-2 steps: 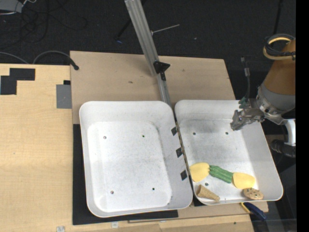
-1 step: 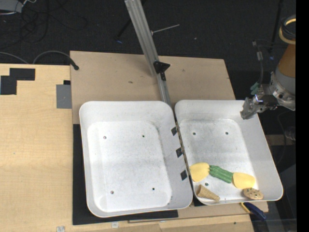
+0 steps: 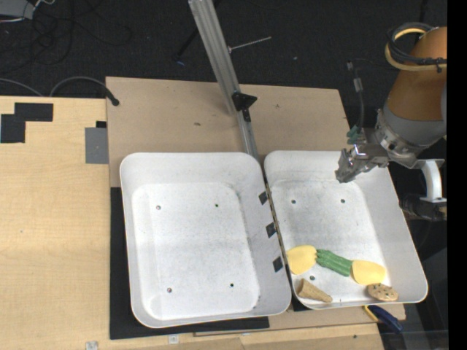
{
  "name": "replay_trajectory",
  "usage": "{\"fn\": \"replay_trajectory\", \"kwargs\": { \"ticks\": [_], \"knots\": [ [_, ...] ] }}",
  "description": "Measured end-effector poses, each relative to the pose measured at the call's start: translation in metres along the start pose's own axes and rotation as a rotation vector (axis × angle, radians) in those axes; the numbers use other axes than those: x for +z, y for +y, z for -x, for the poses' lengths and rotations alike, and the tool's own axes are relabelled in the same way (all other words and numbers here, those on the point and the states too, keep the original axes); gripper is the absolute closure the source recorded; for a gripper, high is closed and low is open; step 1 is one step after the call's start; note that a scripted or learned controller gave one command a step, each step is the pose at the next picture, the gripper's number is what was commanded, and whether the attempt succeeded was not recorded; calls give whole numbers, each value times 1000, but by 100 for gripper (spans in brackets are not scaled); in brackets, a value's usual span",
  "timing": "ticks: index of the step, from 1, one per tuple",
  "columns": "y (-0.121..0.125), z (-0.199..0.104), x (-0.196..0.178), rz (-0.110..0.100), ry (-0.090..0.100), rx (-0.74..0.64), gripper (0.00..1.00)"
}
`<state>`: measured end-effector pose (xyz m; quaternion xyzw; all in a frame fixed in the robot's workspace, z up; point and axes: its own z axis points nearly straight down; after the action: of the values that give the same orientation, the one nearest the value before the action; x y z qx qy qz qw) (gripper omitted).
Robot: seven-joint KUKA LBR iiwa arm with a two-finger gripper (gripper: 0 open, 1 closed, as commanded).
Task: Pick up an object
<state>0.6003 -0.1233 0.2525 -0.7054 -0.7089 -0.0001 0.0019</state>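
Two white bins on the surface; claw (image 3: 349,168) over the right bin's far edge.

Left bin (image 3: 191,240): bare white floor. Right bin (image 3: 343,203): five small items, all bunched at its near end. Count: two yellow pieces (image 3: 301,259) and (image 3: 368,272), one green piece (image 3: 335,262) lying between them and touching both, one tan cone (image 3: 315,292) just beside the near rim, one brown speckled cookie (image 3: 381,292) at the near right corner. Claw well apart from all five, nothing seen in it; whether its grip is wide or narrow, cannot tell. One slanted metal rail (image 3: 219,57) behind the bins.
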Motion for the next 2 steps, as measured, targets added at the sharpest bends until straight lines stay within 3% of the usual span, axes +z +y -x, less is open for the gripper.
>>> {"fn": "replay_trajectory", "kwargs": {
  "ticks": [2],
  "knots": [
    [-4,-117,-2,0,0,0,100]
  ]
}}
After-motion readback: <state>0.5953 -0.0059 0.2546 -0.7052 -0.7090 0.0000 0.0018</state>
